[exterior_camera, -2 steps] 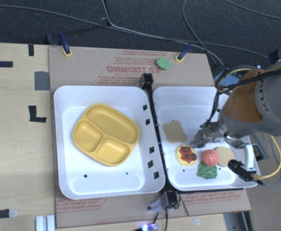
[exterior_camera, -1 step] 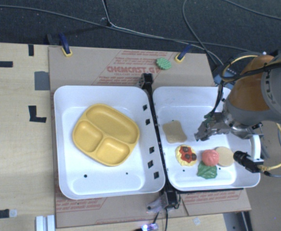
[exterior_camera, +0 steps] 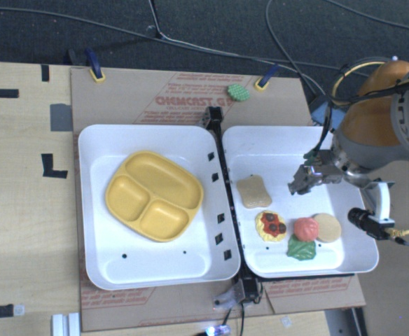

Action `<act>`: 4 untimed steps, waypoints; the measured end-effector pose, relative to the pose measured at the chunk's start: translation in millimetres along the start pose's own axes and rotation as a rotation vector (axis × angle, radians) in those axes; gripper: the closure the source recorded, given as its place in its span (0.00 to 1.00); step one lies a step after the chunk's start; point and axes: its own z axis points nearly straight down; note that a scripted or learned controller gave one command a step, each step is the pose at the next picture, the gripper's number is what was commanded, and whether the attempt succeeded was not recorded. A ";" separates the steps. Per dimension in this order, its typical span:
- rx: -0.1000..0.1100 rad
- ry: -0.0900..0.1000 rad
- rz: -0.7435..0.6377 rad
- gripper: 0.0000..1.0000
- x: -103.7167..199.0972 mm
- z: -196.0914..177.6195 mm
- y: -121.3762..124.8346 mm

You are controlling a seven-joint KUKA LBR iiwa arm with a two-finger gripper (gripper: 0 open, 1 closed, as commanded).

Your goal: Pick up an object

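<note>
In the right bin [exterior_camera: 274, 142] lie several toy foods: a tan bread slice [exterior_camera: 253, 191], a yellow pizza piece with red dots [exterior_camera: 270, 226], a red tomato-like ball [exterior_camera: 304, 229], a green leaf [exterior_camera: 301, 250] and a beige round cookie [exterior_camera: 327, 227]. My gripper [exterior_camera: 304, 181] hangs low over the right bin's middle, to the right of the bread slice and above the red ball. Nothing shows between its dark fingertips.
The left bin [exterior_camera: 92, 187] holds a yellow divided plate [exterior_camera: 154, 195]. A small green toy [exterior_camera: 238, 93] lies on the cardboard behind the bins. Black clips run along the divider between the bins. Cables cross the dark floor at the back.
</note>
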 end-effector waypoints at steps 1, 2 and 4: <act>0.000 0.000 0.001 1.00 -0.1 -42.0 1.2; 0.004 0.000 -0.002 1.00 42.4 -37.4 10.8; 0.005 0.003 -0.006 1.00 147.4 -36.5 14.2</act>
